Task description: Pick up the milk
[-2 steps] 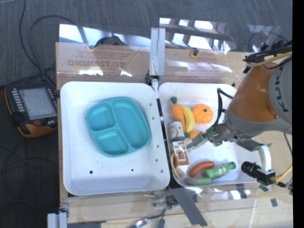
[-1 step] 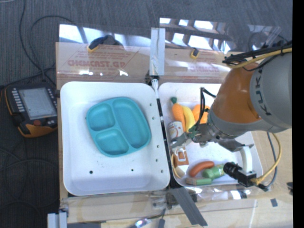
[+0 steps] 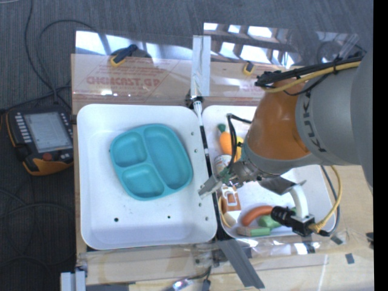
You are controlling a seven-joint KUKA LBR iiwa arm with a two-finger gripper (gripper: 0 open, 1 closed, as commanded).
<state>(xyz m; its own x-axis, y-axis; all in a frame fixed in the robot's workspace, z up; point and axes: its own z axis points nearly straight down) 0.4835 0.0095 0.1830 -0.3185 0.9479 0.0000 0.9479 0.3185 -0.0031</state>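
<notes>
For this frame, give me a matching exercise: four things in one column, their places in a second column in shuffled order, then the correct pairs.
Things:
1. turquoise three-compartment plastic plate
2. orange toy carrot
3. red toy sausage
4. black handheld control pendant with grey screen

Places:
A. on the floor, left of the bench
B. near front of the right white bin
C. in the left white bin
D. near back of the right white bin

Pairs: 1-C, 2-D, 3-B, 4-A
</notes>
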